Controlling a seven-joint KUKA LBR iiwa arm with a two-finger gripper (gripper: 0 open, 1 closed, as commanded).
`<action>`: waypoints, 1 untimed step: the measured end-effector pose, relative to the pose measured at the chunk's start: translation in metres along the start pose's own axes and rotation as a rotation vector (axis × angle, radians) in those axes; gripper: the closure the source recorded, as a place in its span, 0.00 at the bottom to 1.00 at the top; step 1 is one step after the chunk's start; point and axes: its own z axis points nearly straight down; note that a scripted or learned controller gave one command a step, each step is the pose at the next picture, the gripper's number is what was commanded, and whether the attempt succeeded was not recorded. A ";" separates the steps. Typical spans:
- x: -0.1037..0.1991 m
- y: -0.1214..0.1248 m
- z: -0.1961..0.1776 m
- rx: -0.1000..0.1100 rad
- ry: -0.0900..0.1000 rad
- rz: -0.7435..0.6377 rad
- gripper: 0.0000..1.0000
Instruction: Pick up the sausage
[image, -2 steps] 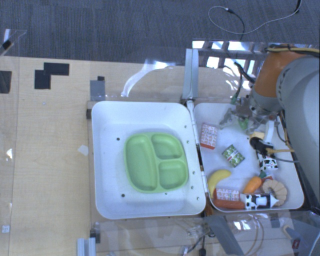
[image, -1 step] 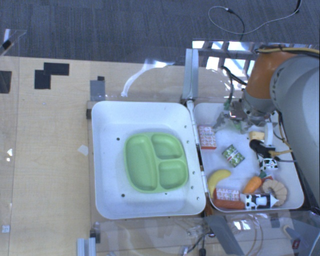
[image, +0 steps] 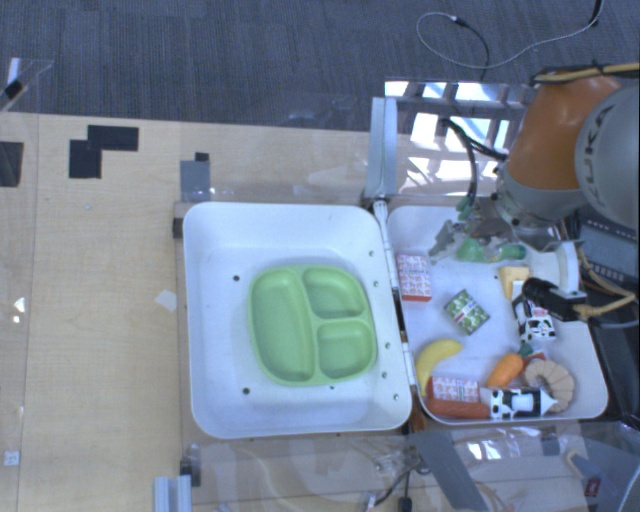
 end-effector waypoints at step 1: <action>0.102 0.067 0.001 0.001 0.001 0.054 0.00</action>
